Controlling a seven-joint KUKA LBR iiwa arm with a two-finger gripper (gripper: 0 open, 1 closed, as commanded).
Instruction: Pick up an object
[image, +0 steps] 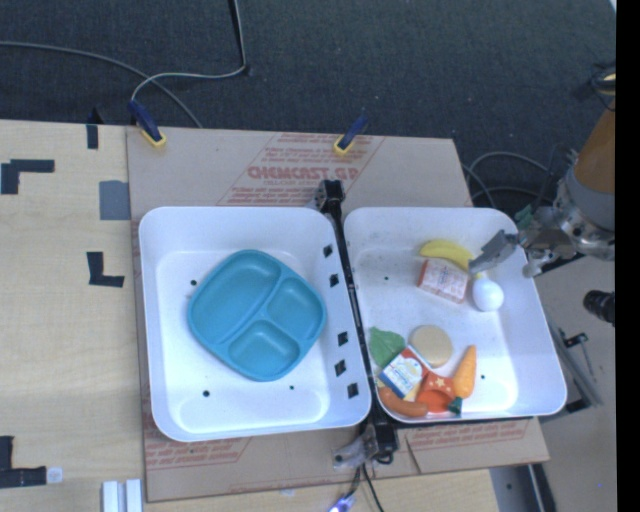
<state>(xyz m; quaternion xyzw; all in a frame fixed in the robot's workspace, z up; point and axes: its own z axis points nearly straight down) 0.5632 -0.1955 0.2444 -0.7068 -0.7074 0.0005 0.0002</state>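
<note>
The right bin (528, 335) holds several toy foods. A yellow banana (445, 252) lies at its far side, above a pink box (443, 280). A white egg (487, 295) rests just right of the box. Nearer the front are a green leaf (385, 348), a beige round cookie (432, 345), an orange carrot (464, 370), a small carton (402, 375) and a sausage (398, 405). My gripper (515, 256) hovers over the bin's right rim, just above and right of the egg. It is open, with nothing between its fingers.
The left bin (165, 300) holds a blue divided plate (258, 313). A black divider with clips (342, 300) runs between the bins. Cardboard (290, 170) lies under both bins, and cables trail on the dark floor behind.
</note>
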